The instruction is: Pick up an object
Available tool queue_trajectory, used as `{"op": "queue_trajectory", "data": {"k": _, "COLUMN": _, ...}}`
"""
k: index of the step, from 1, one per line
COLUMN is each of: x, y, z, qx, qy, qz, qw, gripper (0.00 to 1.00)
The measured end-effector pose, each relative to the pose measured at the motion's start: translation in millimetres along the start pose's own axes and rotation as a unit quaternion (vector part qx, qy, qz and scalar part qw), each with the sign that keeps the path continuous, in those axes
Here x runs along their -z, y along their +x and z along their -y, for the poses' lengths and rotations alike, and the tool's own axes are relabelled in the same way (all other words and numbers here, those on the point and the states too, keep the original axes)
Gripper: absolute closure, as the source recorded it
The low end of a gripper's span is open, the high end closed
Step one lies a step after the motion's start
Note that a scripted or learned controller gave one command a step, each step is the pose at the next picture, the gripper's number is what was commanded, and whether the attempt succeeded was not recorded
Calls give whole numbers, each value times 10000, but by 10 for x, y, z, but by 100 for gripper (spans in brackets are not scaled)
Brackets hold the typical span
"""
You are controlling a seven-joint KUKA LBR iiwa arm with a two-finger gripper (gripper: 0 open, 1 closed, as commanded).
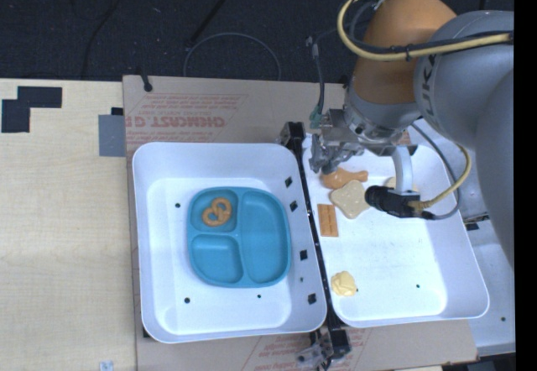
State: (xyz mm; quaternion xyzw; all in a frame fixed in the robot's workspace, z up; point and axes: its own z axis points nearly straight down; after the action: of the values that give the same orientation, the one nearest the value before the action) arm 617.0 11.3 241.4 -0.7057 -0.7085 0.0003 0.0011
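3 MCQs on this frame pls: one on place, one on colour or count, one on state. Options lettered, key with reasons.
1. Where does the pretzel lie?
A. in the right bin
B. in a rear compartment of the blue tray
C. on the cardboard

2. How many compartments has the tray?
A. two
B. three
C. five

3. How does the tray stand relative to the gripper?
A. in the left bin, apart from the gripper
B. lifted by the gripper
C. tipped on its edge in the right bin

Key:
1 B: the pretzel sits in the upper-left section of the blue tray.
2 B: two small sections beside one long one.
3 A: the tray lies flat in the left bin, while the gripper hangs over the right bin, near the toast-shaped piece.
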Motion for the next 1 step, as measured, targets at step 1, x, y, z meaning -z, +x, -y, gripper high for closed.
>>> {"op": "queue_trajectory", "data": {"k": 1, "x": 23, "y": 536, "z": -127, "qx": 3, "qy": -1, "qz": -3, "qw": 10000, "gripper": 100}}
